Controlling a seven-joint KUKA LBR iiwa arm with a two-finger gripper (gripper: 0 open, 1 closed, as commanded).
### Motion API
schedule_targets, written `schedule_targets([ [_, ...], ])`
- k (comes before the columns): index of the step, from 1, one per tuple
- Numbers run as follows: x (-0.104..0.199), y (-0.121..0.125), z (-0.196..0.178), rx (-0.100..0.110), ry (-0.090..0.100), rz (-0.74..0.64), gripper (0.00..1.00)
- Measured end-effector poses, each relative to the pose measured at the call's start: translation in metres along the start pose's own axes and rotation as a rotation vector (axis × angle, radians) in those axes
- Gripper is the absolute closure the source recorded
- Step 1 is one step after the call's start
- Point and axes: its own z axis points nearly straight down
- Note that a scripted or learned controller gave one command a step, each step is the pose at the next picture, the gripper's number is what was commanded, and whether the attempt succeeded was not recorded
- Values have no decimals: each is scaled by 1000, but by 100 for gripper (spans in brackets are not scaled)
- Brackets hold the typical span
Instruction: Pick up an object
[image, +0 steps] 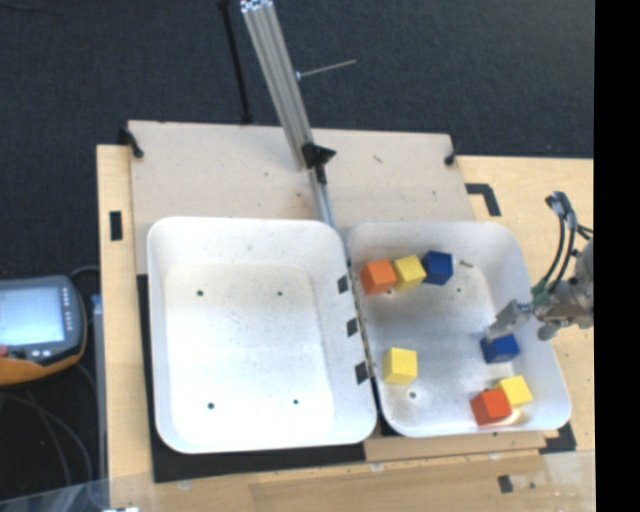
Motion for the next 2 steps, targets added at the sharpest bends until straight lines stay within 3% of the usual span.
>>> schedule_targets([
  [1, 23, 43, 84, 8, 3, -9, 0],
  [2, -2, 102, 144, -3, -2, -8, 0],
])
